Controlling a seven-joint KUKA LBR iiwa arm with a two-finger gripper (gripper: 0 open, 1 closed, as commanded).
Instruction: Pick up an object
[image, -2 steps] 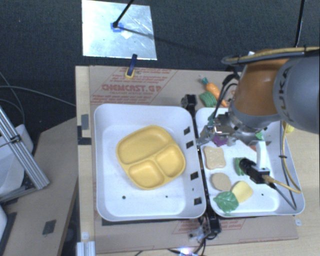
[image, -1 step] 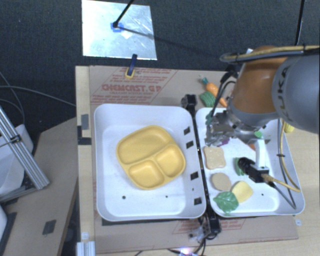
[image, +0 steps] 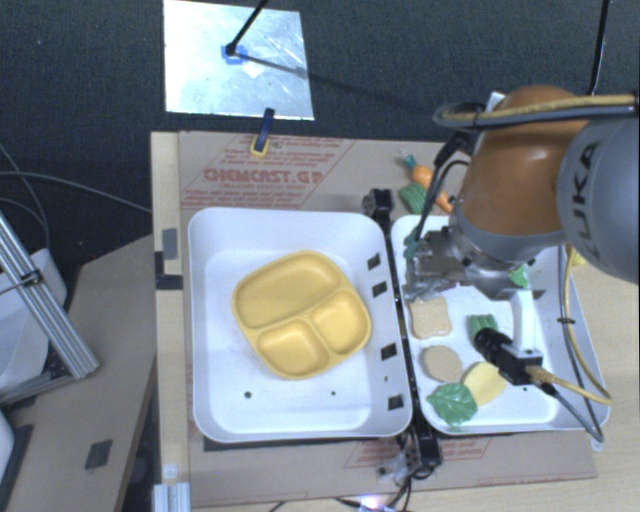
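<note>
Near rim, right bin: a green leaf-shaped piece lies in the near left corner, with a yellow wedge just beside it on the right.
Mid right bin: a round tan piece sits just behind the leaf. Behind that lies a tan bread-like slice, close to the bin's left wall, and a small dark green piece is near the slice.
Gripper: it hangs low over the far left part of the right bin, just above the tan slice. The wrist hides its jaws, so whether they are spread or pressed together cannot be told, and nothing can be seen in its grip.
Left bin: it holds a yellow divided tray with three compartments, lying at a slant.
Arm: the orange band sits over the right bin. The grey casing at the right bears dark letters that read "UKA".
Far rim: an orange and green carrot-like toy lies just beyond the right bin.
Cardboard: red print under the bins reads "CHEMCAST", and the smaller lines are too fine to read.
Farthest: a blue and yellow marker-like thing lies on the cardboard, and a silvery sheet lies beyond it.
</note>
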